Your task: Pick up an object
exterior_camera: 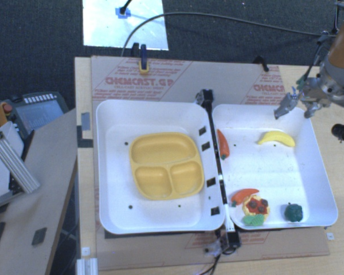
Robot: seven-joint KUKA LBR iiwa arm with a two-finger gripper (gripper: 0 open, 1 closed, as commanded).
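The task names no single object, and several small things lie in the right bin (318, 153). A yellow banana (277, 138) rests on that bin's floor toward its 1 o'clock area, curved and lying flat. At the bin's 9 o'clock edge, just beside the divider between the bins, an orange-red carrot-like piece (223, 144) lies lengthwise. Toward 7 o'clock sits a cluster: a small orange-red pepper-like piece (244, 195) touching a multicoloured toy food item (255, 207) with red, yellow and green parts. Near it, at about 5 o'clock in the bin, is a dark green lump (293, 212), apart from the cluster.

The end effector (298, 105) hovers above the far rim of the right bin, at about 1 o'clock from the banana and well apart from it. Its two fingers are spread, one angled toward 8 o'clock and the other pointing down, with nothing between them. The grey arm (338, 62) enters at the scene's 3 o'clock side.

The left bin (112, 153) holds a yellow divided tray (165, 165) with three compartments, sitting near its centre. Both bins rest on a cardboard sheet (178, 79) on the bench (51, 165). At 9 o'clock a control pendant (37, 110) lies off the bench.
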